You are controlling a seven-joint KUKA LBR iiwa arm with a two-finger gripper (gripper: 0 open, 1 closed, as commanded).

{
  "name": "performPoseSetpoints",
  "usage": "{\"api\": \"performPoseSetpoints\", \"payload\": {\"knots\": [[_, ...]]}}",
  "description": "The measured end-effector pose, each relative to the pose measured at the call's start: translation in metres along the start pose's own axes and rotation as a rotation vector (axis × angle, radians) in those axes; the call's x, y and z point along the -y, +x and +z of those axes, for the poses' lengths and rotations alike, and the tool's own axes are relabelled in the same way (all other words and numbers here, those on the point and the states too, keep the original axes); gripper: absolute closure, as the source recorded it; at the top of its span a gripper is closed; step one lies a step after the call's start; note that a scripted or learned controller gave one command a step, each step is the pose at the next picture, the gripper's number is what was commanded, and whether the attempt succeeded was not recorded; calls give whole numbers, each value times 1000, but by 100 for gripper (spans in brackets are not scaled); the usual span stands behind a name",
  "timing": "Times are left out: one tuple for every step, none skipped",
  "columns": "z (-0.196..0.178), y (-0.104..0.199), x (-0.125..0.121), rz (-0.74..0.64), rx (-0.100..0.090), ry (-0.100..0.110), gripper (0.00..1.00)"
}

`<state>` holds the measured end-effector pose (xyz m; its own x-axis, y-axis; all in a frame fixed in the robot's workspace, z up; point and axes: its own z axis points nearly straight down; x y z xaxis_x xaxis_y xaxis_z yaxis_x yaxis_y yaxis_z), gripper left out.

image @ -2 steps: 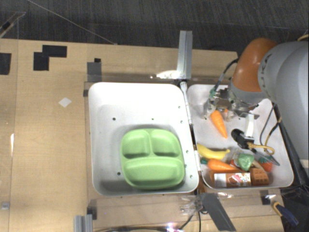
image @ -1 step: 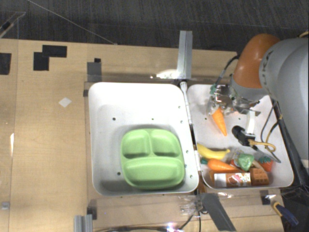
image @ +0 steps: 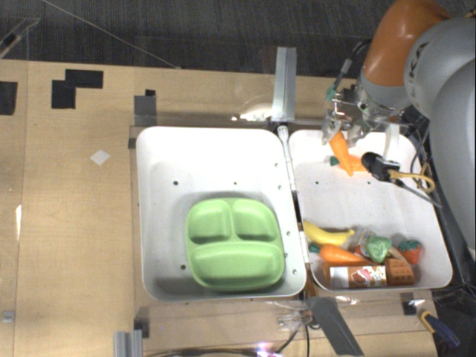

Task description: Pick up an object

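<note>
Orange carrot-shaped piece (image: 342,153) sits at the far end of the right bin (image: 439,233), its upper end up between the fingers of the gripper (image: 343,129). Fingers closed on that upper end; the piece hangs from them, so I read this as a grip. Whether its lower tip still touches the bin floor is hard to tell from this slanted angle.

Long axis runs from upper left near the fingers down toward lower right, tilted rather than plumb. Likely reason: held near 1 end, so the free end swings down and away. Thicker end appears to be lower, though blur makes that uncertain.

Just right of it, a black fitting (image: 378,165) with a yellow cable, probably part of the arm's own gear, lies near the lower tip.

Arm (image: 439,65) comes in from the right, orange band above the wrist, wrist bent over the bin's far corner.

Other pieces are heaped at the near end of the same bin, well apart from the gripper: banana (image: 329,234), second carrot (image: 342,256), a green item (image: 378,248), a bottle with red label (image: 364,276). They seem to have gathered against the near wall.

Left bin (image: 160,162) holds 1 green divided tray (image: 235,242), 3 compartments, flat, toward the near side.
</note>
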<state>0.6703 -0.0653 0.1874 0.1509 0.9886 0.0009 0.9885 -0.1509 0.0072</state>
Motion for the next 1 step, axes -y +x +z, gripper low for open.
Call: {"api": "performPoseSetpoints", "payload": {"knots": [[1, 37, 6, 80, 0, 3, 100]]}}
